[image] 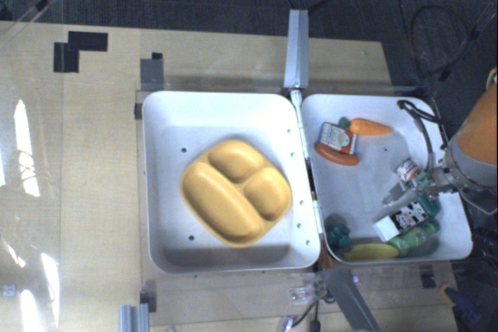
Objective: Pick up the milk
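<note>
A small green-and-white carton (334, 136), seemingly the milk, lies at the back left of the right bin (366, 186), between an orange carrot (370, 128) and a red sausage (337, 155). A second white box with coloured print (398, 223) lies near the bin's front right. My gripper (411, 192) hangs low over the right side of this bin, just above that white box and well to the right of the green-and-white carton. Nothing visibly sits in its grasp. The grey arm with its orange band (476, 138) enters from the right edge.
A yellow banana (372, 251), a dark green item (338, 232) and a light green item (416, 241) line the right bin's front wall. The left bin (167, 167) holds a yellow divided plate (236, 190). A metal divider (303, 159) separates the bins. Cables loop behind.
</note>
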Controlling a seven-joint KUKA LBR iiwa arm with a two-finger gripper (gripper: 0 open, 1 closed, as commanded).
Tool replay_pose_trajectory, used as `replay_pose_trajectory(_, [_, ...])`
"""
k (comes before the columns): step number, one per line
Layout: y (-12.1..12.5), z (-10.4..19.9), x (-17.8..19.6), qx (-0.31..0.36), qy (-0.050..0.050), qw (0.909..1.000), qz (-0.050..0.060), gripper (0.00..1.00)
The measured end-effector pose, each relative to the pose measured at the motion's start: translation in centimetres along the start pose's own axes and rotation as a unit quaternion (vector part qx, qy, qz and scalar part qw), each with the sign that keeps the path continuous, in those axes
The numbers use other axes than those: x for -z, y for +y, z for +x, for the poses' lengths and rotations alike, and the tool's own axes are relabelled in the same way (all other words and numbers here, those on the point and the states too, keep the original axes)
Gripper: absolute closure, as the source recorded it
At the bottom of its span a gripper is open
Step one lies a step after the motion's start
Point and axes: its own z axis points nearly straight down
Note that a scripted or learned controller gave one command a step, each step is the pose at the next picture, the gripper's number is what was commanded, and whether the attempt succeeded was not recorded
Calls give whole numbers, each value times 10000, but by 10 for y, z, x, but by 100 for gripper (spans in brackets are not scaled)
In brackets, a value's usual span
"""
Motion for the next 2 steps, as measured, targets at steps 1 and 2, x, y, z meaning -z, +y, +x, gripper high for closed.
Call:
replay_pose_trajectory(1, [4, 11, -70, 587, -15, 9983, -24, 0])
replay_pose_trajectory(2, [8, 11, -57, 601, -25, 9982, -62, 100])
